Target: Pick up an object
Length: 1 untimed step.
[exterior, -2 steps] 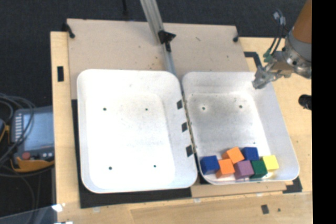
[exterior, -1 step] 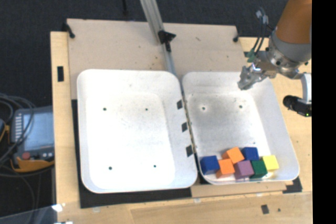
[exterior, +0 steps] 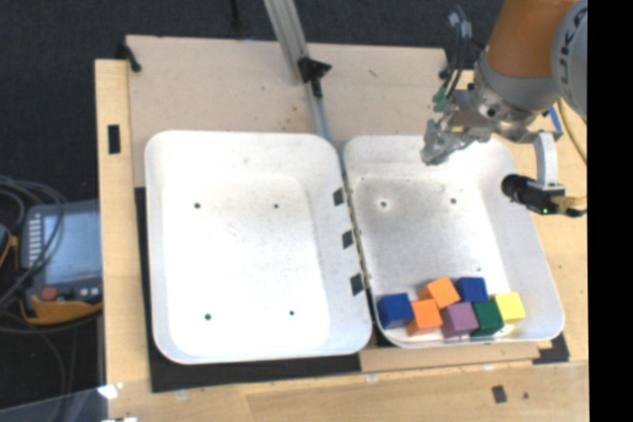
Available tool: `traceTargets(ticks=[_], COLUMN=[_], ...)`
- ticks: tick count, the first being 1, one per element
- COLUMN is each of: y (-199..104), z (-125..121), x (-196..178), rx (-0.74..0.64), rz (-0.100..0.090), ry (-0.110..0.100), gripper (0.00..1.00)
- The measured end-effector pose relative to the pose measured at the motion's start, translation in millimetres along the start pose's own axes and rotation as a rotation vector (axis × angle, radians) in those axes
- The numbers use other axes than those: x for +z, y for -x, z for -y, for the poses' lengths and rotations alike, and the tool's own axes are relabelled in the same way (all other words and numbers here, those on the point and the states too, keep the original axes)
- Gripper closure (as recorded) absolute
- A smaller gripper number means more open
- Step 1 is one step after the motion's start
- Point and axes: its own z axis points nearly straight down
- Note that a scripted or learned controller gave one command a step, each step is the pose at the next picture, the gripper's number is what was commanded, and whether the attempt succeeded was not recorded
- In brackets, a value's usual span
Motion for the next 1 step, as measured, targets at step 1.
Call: traceTargets(ticks=[1], y=[-49.2], z=[4.6], x=[-5.2], rx=[0.0], rz=[-0.001], ry=[-0.001], gripper=[1.0])
